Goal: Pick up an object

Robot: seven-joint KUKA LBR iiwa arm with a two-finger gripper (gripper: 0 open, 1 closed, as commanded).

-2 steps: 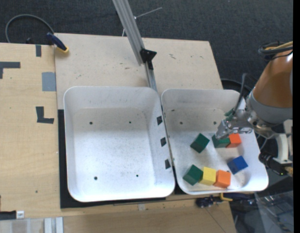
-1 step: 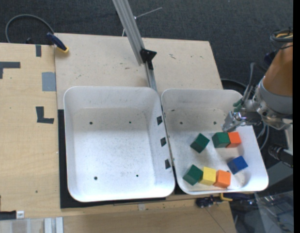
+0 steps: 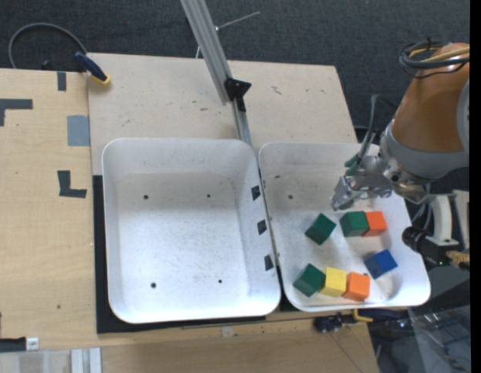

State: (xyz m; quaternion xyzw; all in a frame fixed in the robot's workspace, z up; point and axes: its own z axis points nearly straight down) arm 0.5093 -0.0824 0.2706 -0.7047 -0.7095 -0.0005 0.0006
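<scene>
My gripper (image 3: 347, 198) hangs over the right bin (image 3: 291, 169), just above and left of a green block (image 3: 354, 224) that touches an orange block (image 3: 375, 222). A dark green block (image 3: 320, 228) lies a little below and left of the fingertips. Nothing shows between the fingers. Near the bin's front lie a green block (image 3: 309, 279), a yellow block (image 3: 335, 280) and an orange block (image 3: 357, 285) in a row, with a blue block (image 3: 381, 263) to their right.
The left bin (image 3: 116, 208) stands beside the right one, their rims touching in the middle. A slanted metal rail (image 3: 211, 49) runs down to the bins' junction. A blue and yellow clamp (image 3: 92, 67) lies on the bench at the far left.
</scene>
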